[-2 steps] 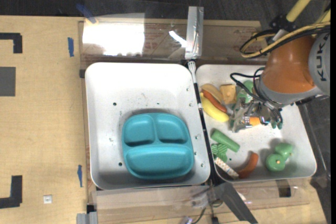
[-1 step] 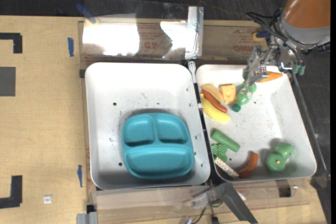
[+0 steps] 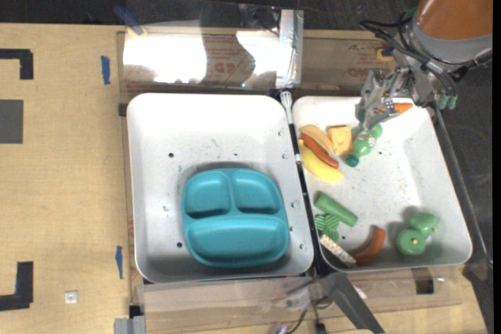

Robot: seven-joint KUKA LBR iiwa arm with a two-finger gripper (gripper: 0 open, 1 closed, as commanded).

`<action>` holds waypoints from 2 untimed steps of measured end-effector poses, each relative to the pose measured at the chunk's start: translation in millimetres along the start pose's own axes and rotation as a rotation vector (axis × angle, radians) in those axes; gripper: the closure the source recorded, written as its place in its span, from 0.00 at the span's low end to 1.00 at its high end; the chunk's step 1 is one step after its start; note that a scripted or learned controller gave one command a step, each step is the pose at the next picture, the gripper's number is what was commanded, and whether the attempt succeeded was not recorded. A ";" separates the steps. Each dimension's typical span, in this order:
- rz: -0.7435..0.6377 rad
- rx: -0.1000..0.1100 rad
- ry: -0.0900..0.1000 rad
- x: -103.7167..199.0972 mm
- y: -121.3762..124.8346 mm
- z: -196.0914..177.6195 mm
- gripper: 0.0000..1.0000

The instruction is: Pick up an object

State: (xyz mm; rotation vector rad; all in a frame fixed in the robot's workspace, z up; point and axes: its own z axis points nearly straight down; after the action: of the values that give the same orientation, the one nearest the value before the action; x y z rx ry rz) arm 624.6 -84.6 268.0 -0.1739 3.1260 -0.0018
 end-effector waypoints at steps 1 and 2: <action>-0.217 -0.002 0.005 54.7 7.4 -9.9 1.00; -0.217 -0.002 0.001 -28.6 11.3 -43.7 1.00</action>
State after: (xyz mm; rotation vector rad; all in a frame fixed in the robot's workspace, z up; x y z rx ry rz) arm 651.3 -70.2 312.0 -0.5114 3.0899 -0.0008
